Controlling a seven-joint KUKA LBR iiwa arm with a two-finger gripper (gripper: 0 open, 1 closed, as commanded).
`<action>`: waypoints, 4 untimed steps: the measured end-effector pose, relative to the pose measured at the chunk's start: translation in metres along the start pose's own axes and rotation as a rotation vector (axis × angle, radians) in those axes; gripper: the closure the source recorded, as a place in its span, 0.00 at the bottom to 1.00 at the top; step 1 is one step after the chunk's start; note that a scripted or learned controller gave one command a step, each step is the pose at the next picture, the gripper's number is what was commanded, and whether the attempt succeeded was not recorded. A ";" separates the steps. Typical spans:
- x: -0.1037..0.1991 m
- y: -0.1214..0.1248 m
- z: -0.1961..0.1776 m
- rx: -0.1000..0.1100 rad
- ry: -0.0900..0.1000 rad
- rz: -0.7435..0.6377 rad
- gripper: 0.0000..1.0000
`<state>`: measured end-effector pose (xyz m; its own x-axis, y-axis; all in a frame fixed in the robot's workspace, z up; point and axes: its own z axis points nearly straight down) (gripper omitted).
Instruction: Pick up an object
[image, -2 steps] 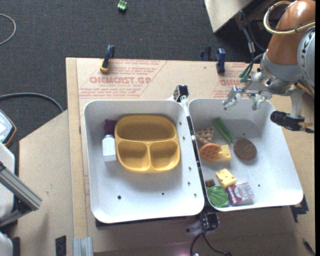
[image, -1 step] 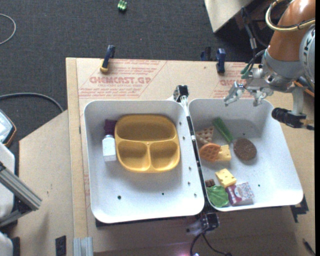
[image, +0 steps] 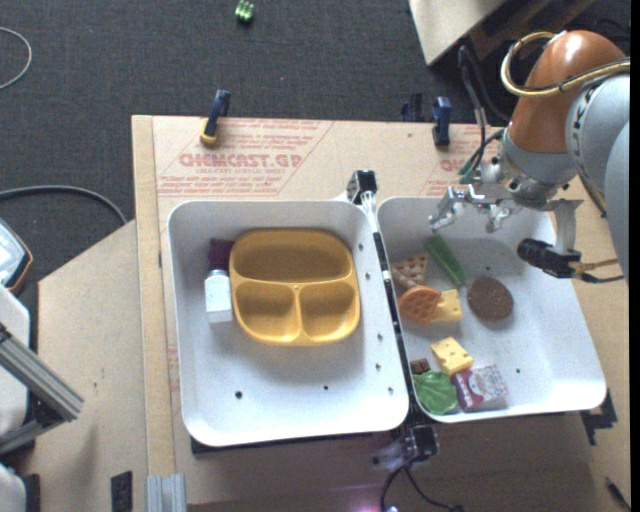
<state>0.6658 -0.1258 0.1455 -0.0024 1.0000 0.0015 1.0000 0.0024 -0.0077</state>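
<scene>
one fixed camera hangs above the desk and looks down at a slant, far enough off to take in both white bins whole. the left bin and the right bin sit side by side mid-frame, their far rims higher in the picture. dark floor shows beyond the desk's far edge, and the arm enters over the desk's far right corner.

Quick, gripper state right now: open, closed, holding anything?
Gripper: jaws open, holding nothing, above the far end of the right bin.
</scene>
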 end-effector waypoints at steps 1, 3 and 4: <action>0.001 0.010 0.053 -0.001 0.000 0.000 0.00; 0.002 0.011 0.049 -0.007 -0.002 -0.001 1.00; 0.003 0.018 0.003 -0.016 -0.004 0.001 1.00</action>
<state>0.6843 -0.1228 0.1427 -0.0013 1.0000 -0.0021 1.0000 0.0013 0.0083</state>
